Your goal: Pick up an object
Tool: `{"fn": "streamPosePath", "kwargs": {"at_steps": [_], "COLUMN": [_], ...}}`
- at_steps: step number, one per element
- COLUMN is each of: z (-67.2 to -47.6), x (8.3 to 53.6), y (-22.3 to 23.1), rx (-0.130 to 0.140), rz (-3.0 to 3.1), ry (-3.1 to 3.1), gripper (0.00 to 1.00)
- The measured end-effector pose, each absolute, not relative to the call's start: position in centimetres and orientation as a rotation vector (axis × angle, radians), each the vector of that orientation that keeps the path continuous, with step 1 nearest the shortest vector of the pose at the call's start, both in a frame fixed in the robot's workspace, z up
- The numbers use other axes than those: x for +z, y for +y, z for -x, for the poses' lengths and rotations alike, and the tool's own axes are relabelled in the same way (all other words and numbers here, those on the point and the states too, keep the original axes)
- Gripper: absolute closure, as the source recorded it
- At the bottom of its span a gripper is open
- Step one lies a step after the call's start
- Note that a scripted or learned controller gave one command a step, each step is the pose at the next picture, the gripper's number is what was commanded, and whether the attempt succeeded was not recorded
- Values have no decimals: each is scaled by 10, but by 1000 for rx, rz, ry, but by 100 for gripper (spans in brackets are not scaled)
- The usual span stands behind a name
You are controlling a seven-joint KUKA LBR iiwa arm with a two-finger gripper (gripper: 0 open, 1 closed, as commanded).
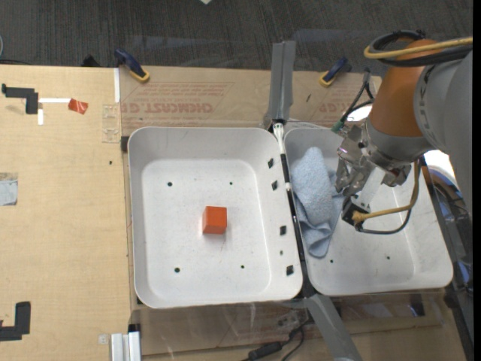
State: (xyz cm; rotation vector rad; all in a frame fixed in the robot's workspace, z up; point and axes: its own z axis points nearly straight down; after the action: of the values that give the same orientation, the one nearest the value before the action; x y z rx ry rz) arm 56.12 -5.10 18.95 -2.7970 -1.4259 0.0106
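A small orange-red block [215,220] lies near the middle of the left white bin [150,201]. A crumpled light-blue cloth [314,194] lies against the left wall of the right white bin [406,269]. My gripper [350,185] hangs over the right bin, just right of the cloth's upper part, below the arm's orange band. It points down toward the bin floor. Nothing is visibly held in it.
A grey divider bar [282,81] runs between the bins at the back. Two blue-and-orange clamps [132,65] hold the cardboard sheet behind the bins. A wooden board [52,201] lies to the left. A yellow cable [391,213] loops beside the gripper.
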Motion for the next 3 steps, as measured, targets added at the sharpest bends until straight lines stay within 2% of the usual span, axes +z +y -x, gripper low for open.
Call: {"fn": "streamPosePath", "kwargs": {"at_steps": [1, 2, 3], "z": [-563, -589, -589], "x": [91, 91, 99], "y": [-98, -109, -110], "rx": [5, 5, 11], "rz": [2899, 2964, 2962], "ry": [-1208, -1040, -1043], "gripper": [100, 100, 100]}}
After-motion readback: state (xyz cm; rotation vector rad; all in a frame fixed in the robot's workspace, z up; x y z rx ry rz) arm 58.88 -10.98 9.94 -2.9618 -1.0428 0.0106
